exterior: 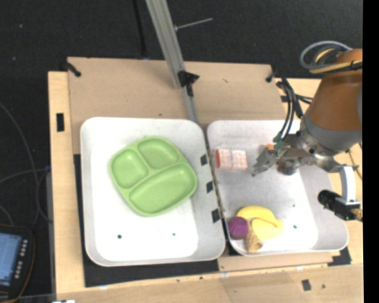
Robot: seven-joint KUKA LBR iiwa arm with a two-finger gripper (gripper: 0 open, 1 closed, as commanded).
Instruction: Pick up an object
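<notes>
The arm reaches in from the right, wrist bent low over the right bin (316,232); its gripper (264,161) hangs near the pink packet (231,159), apart from it.

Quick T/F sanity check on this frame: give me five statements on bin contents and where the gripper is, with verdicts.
1. The green divided plate lies in the left bin. True.
2. The yellow toy sits near the front edge of the right bin. True.
3. The purple ball sits on the green divided plate. False: it lies in the right bin, beside the yellow toy.
4. The pink packet is in the left bin. False: it lies in the right bin, near the wall between the bins.
5. The gripper is over the right bin, just right of the pink packet. True.
</notes>
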